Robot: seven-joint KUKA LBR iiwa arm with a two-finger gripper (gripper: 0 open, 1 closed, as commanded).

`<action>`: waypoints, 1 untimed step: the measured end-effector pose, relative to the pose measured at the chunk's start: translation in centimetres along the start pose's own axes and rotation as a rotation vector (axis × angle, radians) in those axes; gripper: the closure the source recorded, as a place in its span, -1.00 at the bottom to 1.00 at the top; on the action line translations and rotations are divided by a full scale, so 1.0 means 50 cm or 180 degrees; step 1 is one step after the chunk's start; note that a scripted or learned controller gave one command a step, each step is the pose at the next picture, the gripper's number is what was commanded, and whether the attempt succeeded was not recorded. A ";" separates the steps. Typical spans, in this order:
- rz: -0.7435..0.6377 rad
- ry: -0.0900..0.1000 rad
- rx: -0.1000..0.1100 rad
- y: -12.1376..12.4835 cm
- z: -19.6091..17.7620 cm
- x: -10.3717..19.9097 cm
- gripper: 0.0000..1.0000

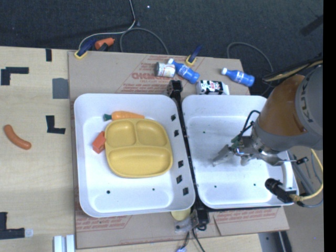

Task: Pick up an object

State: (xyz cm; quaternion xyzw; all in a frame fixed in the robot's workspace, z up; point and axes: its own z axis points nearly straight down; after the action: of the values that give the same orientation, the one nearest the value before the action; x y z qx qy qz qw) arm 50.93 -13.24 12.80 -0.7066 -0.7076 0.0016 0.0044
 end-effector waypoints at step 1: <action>-0.0005 -0.0024 -0.0048 0.206 0.086 -0.117 -1.00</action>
State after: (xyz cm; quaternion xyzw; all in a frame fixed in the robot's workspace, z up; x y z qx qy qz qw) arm 61.20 -19.06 8.38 -0.7061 -0.7081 -0.0012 -0.0036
